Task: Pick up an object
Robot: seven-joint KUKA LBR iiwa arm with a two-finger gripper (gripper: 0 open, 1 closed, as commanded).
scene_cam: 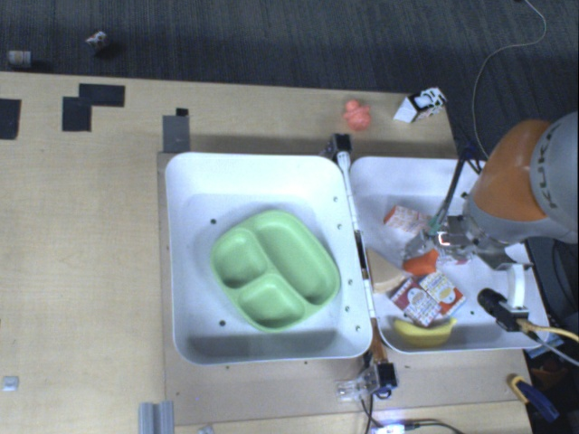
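Camera view leaves the end effector (441, 240) too blurred to tell its grip. The arm (525, 188) reaches low over the right bin (380, 183), beside an orange object (421, 263).

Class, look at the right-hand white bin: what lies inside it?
The right bin holds a banana, a red-and-white packet, an orange item and a small wrapped packet. The arm covers the bin's right part, so anything beneath it is hidden.

Right bin (389, 174) crowded near the banana (423, 332); its far corner lies open.
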